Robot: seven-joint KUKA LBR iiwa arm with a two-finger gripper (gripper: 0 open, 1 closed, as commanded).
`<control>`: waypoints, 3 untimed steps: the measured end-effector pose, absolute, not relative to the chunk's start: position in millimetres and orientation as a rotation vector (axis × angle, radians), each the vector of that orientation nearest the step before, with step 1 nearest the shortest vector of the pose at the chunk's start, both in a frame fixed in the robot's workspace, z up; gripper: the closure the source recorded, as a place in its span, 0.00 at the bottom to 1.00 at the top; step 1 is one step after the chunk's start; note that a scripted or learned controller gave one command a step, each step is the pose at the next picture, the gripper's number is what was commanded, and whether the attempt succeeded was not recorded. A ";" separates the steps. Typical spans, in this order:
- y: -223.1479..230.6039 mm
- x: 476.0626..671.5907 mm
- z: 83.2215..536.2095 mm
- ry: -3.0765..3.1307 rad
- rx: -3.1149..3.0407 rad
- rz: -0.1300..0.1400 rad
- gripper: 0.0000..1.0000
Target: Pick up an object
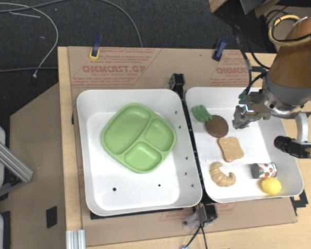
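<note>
The right bin [280, 191] holds a green broccoli piece [200, 112], a brown round patty [216, 126], a tan slice of toast [231, 149], a croissant [223, 174], a small can [263, 170] and a yellow lemon [271, 186]. My gripper [242, 119] hangs over the upper middle of this bin, just right of the brown patty. Nothing shows between its fingertips, and I cannot make out how far apart they stand.
The left bin [88, 154] carries a green divided plate [139, 137]. A black clamp [177, 81] sits at the top of the seam between the bins. The arm's grey wrist and orange band [295, 45] fill the upper right. Cables lie on the dark floor behind.
</note>
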State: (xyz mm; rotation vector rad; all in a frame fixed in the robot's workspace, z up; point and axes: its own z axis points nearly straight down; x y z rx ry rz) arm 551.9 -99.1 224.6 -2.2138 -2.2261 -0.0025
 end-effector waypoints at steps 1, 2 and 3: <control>-42.7 541.0 215.5 -2.223 -2.212 0.001 1.00; 14.0 525.2 223.3 -2.225 -2.210 -0.001 1.00; 68.1 517.6 234.2 -2.229 -2.213 -0.005 1.00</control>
